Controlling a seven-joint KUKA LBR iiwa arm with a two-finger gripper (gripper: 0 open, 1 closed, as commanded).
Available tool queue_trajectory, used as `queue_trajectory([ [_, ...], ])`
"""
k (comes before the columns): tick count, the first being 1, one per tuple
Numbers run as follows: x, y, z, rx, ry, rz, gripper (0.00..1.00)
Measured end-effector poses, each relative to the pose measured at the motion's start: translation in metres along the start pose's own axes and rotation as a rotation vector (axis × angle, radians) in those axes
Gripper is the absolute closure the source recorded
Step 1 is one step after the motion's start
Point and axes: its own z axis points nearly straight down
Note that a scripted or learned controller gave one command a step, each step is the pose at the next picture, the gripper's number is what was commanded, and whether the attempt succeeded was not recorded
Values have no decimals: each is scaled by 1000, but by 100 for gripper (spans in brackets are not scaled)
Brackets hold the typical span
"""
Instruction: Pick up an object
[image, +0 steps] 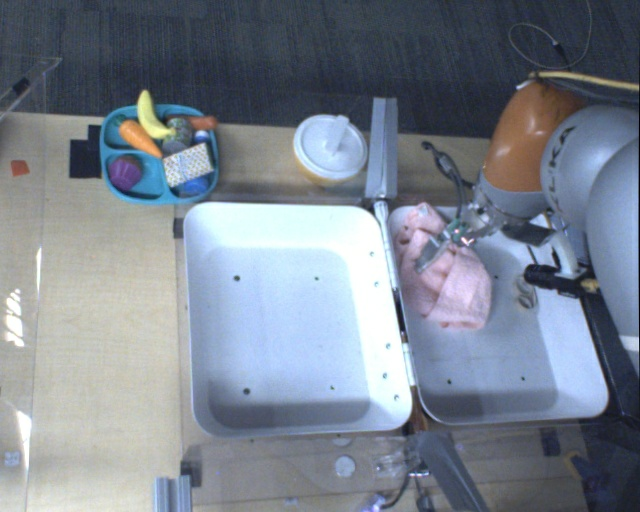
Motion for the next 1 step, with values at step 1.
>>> queue_trajectory([
  [1,0,0,1,1,0,0,0],
])
